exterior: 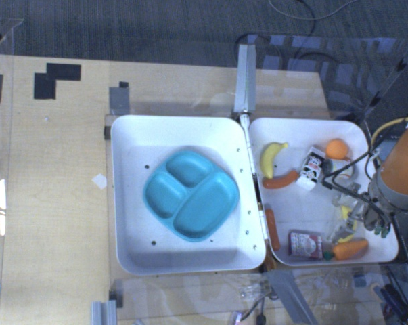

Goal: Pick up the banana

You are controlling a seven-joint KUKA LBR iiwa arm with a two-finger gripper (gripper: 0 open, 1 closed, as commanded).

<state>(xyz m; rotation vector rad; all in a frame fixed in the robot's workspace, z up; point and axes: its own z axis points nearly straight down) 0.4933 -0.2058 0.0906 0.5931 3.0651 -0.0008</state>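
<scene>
Yellow curved banana (272, 157) lay untouched near the right white bin's (295, 128) dividing wall; the hand (356, 217) hovered well apart, its grip impossible to tell.

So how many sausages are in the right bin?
2. One sausage lies beside the banana near the bin's left wall; the other lies along that wall, lower down. The arm may hide more at the right.

You won't find any text you can read here. The small white carton (313, 168) in the right bin (325, 127) carries black print, and the dark red packet (304, 244) at lower right has a label, both too blurred to make out.
</scene>
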